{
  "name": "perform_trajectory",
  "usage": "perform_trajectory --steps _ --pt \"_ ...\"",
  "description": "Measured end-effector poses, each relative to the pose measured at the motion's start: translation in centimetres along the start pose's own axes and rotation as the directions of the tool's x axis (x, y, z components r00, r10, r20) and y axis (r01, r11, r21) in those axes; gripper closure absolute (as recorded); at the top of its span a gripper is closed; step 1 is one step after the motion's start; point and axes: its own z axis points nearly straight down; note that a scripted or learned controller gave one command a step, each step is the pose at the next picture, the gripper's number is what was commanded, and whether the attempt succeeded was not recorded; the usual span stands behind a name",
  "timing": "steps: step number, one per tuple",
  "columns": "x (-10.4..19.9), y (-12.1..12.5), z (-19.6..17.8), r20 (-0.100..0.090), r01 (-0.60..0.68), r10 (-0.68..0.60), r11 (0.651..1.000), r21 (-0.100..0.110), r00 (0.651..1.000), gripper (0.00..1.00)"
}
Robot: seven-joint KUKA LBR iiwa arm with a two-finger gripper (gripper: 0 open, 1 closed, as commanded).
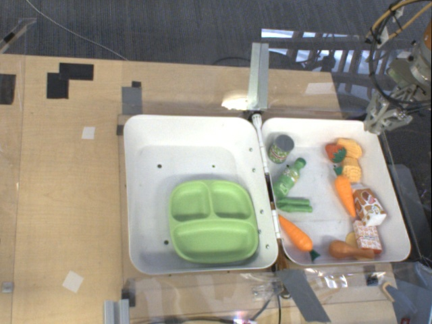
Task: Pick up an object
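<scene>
Camera view: the gripper (pixel 387 117) hovers at the right bin's (pixel 317 128) far corner, holding nothing visible. Toy food, including a carrot (pixel 345 194), lies crowded there; a grab could snag neighbours.

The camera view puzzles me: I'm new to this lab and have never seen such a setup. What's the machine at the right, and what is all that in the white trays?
You are looking down at a slant from one fixed camera above a bench. The robot arm's two-finger gripper reaches in from the right, above the right bin's far corner, holding nothing. The left bin holds a green divided plate. The right bin holds toy food: a can, a green bottle, two carrots and a small carton, among others.
</scene>
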Motion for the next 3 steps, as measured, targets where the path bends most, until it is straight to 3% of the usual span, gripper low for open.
perform_trajectory --steps 1,2,3 --pt "-0.9 -2.0 -3.3 0.000 -0.072 0.072 0.997 -0.001 0.997 1.00" --pt "-1.1 -2.1 -4.7 0.010 -0.071 0.071 0.997 0.006 0.997 1.00" --pt "-1.0 -2.1 -8.6 0.000 -0.292 0.292 0.956 0.000 0.956 1.00"
